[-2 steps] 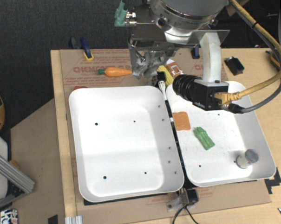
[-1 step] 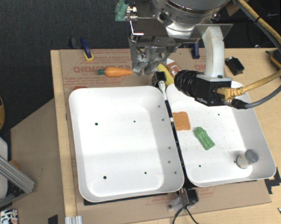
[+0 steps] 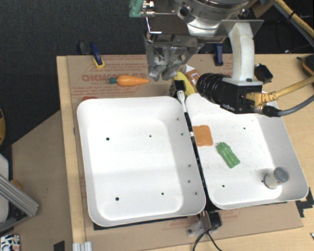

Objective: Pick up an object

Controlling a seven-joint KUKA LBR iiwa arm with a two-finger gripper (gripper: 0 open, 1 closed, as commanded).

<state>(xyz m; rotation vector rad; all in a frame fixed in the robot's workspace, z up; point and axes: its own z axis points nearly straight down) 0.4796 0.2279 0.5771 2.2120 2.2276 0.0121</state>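
One orange piece (image 3: 202,135), one green piece (image 3: 228,155), one grey cylinder (image 3: 275,178) in right bin (image 3: 290,142)

2 blue clamps (image 3: 97,56) on bench (image 3: 54,153)

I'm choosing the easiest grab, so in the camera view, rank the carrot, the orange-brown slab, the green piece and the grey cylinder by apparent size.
1. Carrot, longest, on the board behind the bins.
2-3. Green piece and orange-brown slab look about alike: one longer, one wider.
4. Grey cylinder, smallest.
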